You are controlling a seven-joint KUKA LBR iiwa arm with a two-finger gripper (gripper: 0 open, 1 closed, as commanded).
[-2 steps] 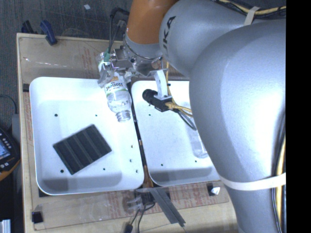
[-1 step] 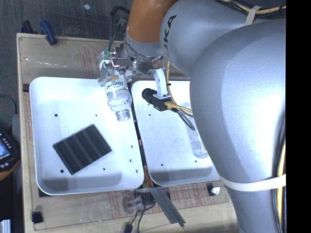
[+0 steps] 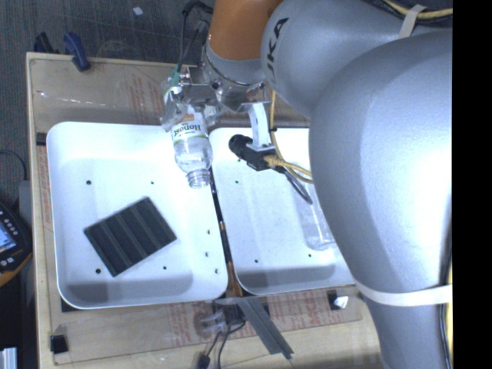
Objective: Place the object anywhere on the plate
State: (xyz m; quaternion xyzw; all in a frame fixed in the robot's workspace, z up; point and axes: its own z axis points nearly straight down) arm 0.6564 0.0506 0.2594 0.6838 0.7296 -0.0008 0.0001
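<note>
Gripping a clear plastic water bottle (image 3: 191, 146) near its base, the gripper (image 3: 187, 102) carries it cap-down above the left bin's (image 3: 58, 175) far rim. Below and ahead lies the dark ribbed plate (image 3: 129, 235), presumably the drop target, well apart.

A clear, glossy plastic bottle with a white paper label (image 3: 191, 143) hangs over two smooth, matt white plastic bins (image 3: 69, 206). A dark, ribbed, matt rectangular plate (image 3: 130, 235) lies in the left bin. The arm's grey shell (image 3: 384, 152) looks smooth and satin, its orange band (image 3: 238, 18) glossy; the pale wooden bench (image 3: 92, 91) is dull.
</note>
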